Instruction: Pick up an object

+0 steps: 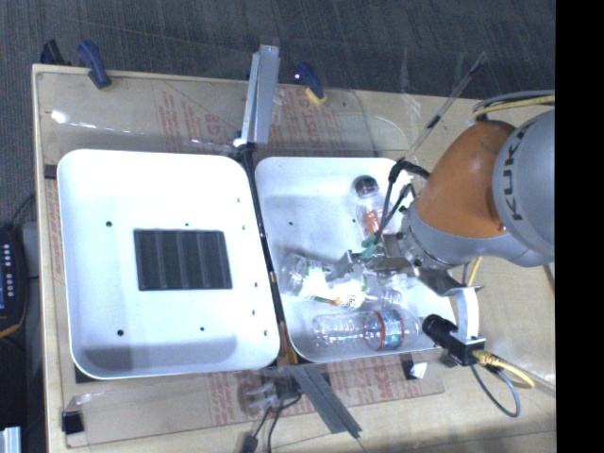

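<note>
Grey KUKA arm [491, 196] with orange band comes in from the right over the right shallow white bin [293, 196]. Dark letters "KU" readable on the grey housing at the right edge, rest cut off. Gripper [373, 258] sits low over the middle of the right bin, among the clutter; grip state cannot be told, since the wrist body and cables cover that part.

Right bin contents: clear plastic bottle with a red-and-dark label band [363, 328], lying on its side along the near wall, label text too small to read. Second clear bottle with a dark cap and orange-red label [366, 201], near the far right corner, just beside the wrist. Crumpled clear and white plastic wrappers [321, 276] mid-bin, left of the gripper, touching or overlapping each other, with a small yellow-orange scrap at the near side. Nothing visibly lifted off the bin floor.

Left shallow white bin [94, 206] holds a dark rectangular ribbed tray [182, 259], flat in the centre.

Wooden bench top [170, 107] carries faint reddish printing, unreadable. Blue clamps [94, 64] on the far edge.
</note>
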Motion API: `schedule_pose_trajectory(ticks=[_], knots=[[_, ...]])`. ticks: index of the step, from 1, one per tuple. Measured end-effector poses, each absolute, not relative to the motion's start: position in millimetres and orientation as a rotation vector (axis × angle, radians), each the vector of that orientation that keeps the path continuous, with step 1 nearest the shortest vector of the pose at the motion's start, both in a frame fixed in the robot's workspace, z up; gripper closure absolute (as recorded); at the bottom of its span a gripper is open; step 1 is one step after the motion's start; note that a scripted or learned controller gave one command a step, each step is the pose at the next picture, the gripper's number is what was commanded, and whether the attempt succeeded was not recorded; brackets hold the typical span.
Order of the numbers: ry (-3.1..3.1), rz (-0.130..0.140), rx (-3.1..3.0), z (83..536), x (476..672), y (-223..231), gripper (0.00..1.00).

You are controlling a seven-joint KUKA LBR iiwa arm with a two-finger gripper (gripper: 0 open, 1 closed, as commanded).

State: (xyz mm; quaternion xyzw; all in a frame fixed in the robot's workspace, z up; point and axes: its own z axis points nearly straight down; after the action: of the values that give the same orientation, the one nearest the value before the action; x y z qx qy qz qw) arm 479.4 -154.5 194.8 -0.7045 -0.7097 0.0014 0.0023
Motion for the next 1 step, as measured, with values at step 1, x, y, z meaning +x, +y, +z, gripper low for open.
schedule_pose_trajectory(ticks=[1], knots=[[-2.258,0.002,-2.18,118.1,490.0,-149.7,0.0]])
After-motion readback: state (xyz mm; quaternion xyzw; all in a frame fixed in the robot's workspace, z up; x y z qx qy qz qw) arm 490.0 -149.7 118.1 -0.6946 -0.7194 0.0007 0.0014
